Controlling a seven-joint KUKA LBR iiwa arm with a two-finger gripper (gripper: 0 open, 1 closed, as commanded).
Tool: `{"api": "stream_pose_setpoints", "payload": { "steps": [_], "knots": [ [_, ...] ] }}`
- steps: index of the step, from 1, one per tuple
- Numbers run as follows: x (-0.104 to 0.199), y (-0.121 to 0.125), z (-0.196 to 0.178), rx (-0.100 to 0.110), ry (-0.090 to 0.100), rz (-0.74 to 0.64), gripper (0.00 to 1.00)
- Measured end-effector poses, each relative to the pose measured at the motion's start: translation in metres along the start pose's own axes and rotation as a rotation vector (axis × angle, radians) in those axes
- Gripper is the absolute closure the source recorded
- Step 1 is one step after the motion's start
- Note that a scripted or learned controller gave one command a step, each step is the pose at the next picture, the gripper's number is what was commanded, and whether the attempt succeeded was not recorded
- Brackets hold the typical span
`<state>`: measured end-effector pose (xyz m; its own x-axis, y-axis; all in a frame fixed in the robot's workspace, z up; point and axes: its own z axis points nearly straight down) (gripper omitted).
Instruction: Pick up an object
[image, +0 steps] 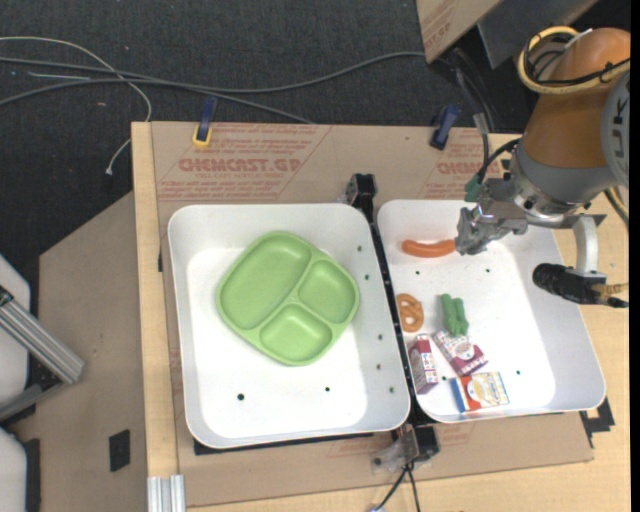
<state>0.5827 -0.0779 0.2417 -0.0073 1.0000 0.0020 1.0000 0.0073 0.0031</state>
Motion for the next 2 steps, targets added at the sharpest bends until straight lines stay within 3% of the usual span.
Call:
{"api": "stream_pose_setpoints", "payload": {
  "steps": [1,2],
  "knots": [
    [0.05,0.005,-0.005,0.001,0.0,0.002,1.0],
    [0.105,0.014,0.013,0.006,0.001,0.001,1.0]
  ]
}}
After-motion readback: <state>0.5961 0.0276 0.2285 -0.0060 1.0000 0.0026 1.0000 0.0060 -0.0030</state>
